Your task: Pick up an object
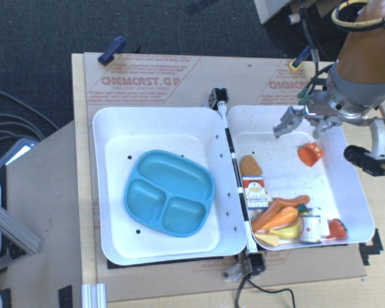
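Observation:
My gripper (303, 128) hangs over the upper part of the right bin (353, 191), open, with nothing between its grey fingers (284, 124). A small orange-red object (310, 153) lies on the bin floor just below and slightly right of the fingertips, apart from them. Along the bin's left and lower side lie a brown round piece (249, 165), a red and white carton (255, 192), a carrot (276, 216), a banana (286, 231), a small can (311, 228) and a red piece (337, 228).
The left bin (109, 172) holds a blue sectioned plate (170, 192). A black divider rail (233, 165) runs between the bins. The arm's orange band (366, 37) rises at the upper right, with a black part (366, 159) at the right bin's edge.

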You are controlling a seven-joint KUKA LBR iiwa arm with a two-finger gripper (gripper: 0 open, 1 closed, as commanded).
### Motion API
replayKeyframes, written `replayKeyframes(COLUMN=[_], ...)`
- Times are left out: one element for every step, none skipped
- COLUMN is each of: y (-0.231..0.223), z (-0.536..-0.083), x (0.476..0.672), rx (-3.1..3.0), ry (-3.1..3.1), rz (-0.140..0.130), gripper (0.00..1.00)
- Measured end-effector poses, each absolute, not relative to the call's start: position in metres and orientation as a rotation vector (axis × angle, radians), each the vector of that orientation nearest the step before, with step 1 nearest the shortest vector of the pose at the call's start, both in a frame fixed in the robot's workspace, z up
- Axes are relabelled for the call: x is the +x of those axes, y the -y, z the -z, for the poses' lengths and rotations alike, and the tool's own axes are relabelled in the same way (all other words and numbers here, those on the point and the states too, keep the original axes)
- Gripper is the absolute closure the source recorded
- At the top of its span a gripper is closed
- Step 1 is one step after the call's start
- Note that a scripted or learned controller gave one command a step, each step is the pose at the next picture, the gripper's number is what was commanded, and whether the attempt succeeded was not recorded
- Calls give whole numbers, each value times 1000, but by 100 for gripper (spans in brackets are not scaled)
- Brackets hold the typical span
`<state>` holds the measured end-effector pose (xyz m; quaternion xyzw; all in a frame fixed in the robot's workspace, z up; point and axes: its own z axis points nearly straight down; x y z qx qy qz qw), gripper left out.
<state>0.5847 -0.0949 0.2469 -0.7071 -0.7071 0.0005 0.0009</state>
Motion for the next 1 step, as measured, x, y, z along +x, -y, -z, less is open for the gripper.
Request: replayKeyframes(y=[157], z=[-124], x=[578], rx=[-2221], ry=[2219], rz=[-2], gripper=[0])
